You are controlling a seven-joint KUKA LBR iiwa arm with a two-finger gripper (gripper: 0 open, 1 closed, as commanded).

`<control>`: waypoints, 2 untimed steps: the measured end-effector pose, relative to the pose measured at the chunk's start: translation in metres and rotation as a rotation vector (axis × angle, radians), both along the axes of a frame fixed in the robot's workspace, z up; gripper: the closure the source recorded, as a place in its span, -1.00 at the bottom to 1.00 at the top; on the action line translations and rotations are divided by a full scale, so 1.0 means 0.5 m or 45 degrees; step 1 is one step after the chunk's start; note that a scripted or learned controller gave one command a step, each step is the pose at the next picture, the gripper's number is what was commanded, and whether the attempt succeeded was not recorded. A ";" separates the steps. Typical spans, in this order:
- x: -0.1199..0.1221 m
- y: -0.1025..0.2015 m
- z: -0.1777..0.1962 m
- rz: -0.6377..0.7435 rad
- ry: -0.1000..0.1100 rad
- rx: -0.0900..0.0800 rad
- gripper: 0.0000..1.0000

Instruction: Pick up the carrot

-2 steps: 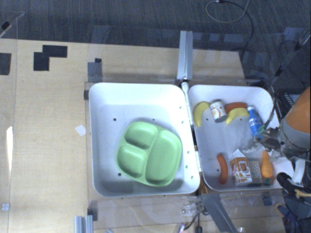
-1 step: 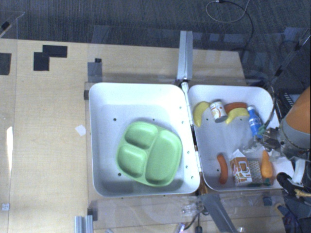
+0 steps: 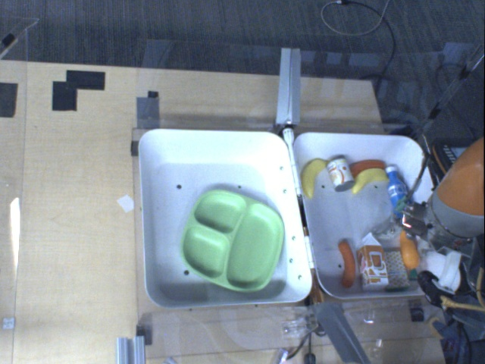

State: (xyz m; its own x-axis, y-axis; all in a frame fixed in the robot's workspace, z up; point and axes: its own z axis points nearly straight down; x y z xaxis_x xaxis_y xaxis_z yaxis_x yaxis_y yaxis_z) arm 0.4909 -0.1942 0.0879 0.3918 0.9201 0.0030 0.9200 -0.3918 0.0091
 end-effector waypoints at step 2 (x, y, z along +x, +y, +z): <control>0.116 0.053 0.158 -0.240 0.014 0.001 1.00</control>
